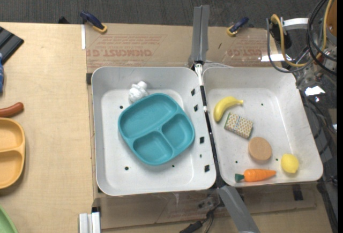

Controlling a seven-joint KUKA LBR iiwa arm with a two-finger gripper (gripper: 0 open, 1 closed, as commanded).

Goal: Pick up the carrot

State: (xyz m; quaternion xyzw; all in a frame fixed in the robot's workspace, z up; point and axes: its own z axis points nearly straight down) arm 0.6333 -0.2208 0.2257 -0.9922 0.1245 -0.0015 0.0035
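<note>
- The cardboard sheet (161,47) behind the bins carried red printed lettering, seen upside down; it appeared to read "CHEMCZT, GR", though not surely.
- A second red print at the sheet's right end was too faint to read.

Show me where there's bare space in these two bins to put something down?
Right white bin: its far right floor is bare, beyond the yellow banana. Its near edge is crowded by the orange carrot, yellow lemon and tan round disc. Left white bin: bare strips flank the teal divided plate.
</note>
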